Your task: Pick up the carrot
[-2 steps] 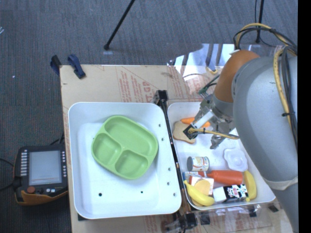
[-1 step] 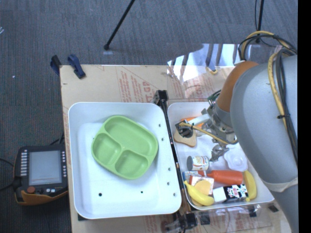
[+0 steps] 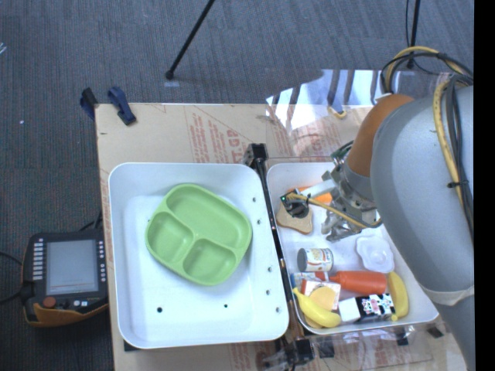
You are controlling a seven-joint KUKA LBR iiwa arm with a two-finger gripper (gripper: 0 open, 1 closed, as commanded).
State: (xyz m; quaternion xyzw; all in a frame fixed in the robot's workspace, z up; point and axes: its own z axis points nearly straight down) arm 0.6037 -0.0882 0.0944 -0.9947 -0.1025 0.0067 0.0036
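Observation:
The carrot (image 3: 315,196) is an orange stick with a dark green top. It lies in the far part of the right bin (image 3: 421,304), with its green end over a slice of toast (image 3: 295,218). My gripper (image 3: 340,216) hangs low over the bin, right at the carrot's orange end and slightly nearer the camera. The grey wrist with its orange band hides the bin's far right corner. Whether the carrot is in the gripper cannot be seen.
The right bin also holds a small can (image 3: 315,259), a white cup (image 3: 373,252), an orange-red stick (image 3: 360,282), two bananas (image 3: 317,311), a cheese wedge (image 3: 322,293) and a milk carton (image 3: 368,308). A green divided plate (image 3: 199,234) sits in the left bin (image 3: 128,284).

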